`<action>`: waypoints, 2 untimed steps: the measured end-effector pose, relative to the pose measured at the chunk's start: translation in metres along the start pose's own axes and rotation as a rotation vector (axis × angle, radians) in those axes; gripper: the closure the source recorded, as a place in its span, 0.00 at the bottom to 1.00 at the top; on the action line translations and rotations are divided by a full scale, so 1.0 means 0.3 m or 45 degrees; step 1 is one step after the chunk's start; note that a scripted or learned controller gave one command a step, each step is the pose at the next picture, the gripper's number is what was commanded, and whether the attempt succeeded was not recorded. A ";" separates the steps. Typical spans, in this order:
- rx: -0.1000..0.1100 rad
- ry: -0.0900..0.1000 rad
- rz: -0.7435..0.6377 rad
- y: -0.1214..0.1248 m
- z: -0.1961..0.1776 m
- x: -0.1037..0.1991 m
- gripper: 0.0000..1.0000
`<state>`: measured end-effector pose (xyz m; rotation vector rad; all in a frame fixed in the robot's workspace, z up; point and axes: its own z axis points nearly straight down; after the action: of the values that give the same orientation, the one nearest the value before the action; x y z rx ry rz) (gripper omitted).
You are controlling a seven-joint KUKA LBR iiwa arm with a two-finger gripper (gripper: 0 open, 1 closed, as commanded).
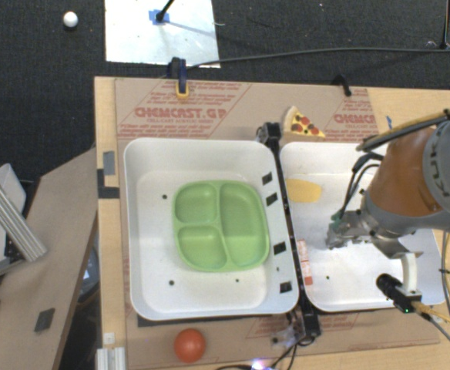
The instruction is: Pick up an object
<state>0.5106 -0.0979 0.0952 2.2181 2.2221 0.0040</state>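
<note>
A flat yellow object (304,190) lies in the right bin (317,291), near its upper left part. My gripper (337,233) hangs low over the right bin's middle, below and to the right of the yellow object, with the grey and orange arm (410,187) coming in from the right. A green divided plate (220,224) rests in the middle of the left bin (152,206). A toy pizza slice (303,124) lies on the bench just behind the right bin. An orange-red ball (189,344) sits on the bench in front of the left bin.
A black divider with clips (280,206) runs between the two bins. A white sheet (160,21) and cables lie on the dark floor behind. A small white ball (71,19) sits at the far left. Metal framing (9,214) stands left of the bench.
</note>
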 end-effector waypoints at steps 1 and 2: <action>-0.004 -0.002 -0.003 0.035 -0.163 0.013 1.00; -0.004 -0.001 -0.004 0.018 -0.344 0.038 1.00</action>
<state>0.5158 -0.0864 0.1984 2.2121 2.2236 0.0067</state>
